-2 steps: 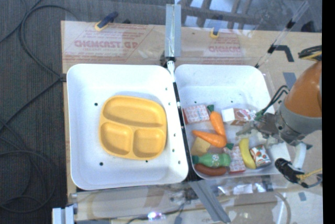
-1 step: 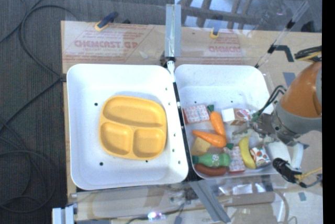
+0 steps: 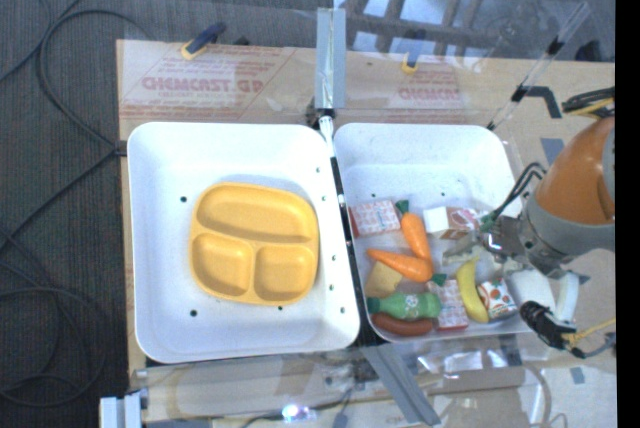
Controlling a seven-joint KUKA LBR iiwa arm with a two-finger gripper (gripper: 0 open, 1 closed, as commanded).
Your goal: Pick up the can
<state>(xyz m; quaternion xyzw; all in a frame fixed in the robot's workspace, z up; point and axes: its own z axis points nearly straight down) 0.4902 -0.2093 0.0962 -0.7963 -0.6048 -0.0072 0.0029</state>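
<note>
Bench, right bin [image 3: 420, 141]: pincer [image 3: 497, 244] over toy clutter at right wall; opening unclear, hold untellable.

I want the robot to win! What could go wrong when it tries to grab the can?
1. The right bin is crowded: carrots, a banana, a green bottle and small boxes lie packed together, so the tool might pinch the wrong thing.
2. No can stands out clearly in the pile, so it may be partly buried and slip.
3. The arm hangs by the bin's right wall and could bump it.
</note>
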